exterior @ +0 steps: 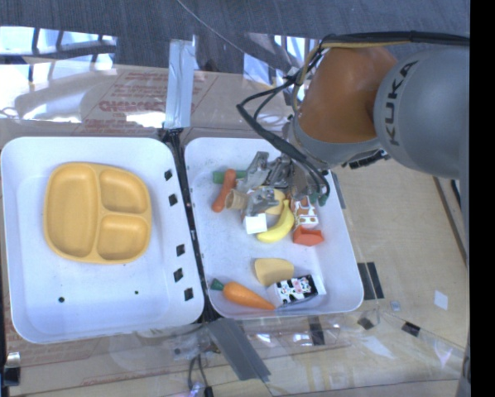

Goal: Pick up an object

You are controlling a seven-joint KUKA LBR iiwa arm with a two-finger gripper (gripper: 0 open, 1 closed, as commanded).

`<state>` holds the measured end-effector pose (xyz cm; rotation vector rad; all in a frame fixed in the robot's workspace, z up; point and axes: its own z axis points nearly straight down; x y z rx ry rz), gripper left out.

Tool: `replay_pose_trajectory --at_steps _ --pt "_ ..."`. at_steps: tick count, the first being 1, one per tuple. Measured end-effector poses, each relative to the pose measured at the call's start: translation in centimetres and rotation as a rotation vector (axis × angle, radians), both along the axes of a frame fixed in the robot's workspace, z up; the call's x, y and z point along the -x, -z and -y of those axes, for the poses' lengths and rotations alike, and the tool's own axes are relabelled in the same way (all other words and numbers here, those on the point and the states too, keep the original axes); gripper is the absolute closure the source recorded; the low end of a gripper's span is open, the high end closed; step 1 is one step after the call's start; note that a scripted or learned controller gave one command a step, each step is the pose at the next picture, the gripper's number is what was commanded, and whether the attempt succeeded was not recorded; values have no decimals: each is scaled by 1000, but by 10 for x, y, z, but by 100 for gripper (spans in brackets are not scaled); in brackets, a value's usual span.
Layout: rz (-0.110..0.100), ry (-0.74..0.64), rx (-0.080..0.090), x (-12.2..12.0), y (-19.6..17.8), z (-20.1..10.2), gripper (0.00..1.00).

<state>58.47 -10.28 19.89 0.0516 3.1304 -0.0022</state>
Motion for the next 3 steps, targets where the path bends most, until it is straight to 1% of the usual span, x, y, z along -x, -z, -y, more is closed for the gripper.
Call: replay_pose_trajectory --at_steps 1,2,3 --pt "-15 133 -3 49 76 -5 100" --pt "-5 202 -2 24 4 -21 100" --pt "-10 130 -4 -6 7 -86 100"
